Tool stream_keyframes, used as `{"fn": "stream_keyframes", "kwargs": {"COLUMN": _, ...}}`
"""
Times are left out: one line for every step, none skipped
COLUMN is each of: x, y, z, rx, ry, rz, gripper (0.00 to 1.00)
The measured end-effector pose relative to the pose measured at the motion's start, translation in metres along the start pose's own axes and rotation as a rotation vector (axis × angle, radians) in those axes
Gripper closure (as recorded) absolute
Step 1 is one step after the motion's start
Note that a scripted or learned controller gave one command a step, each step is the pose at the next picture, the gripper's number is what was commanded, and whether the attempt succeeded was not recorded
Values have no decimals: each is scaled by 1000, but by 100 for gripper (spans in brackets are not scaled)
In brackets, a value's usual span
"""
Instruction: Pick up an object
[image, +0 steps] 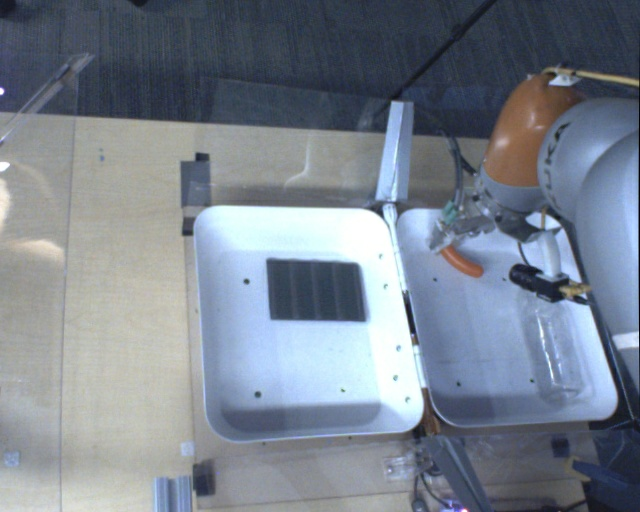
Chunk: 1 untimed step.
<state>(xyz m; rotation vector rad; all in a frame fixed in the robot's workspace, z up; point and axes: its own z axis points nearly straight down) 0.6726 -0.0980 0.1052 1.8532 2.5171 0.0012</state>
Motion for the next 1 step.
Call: {"fn": "stream_keyframes", "kwargs": {"x": 35, "y": 10, "z": -83, "rx": 1, "ry": 9, "rz": 16, "gripper": 100}}
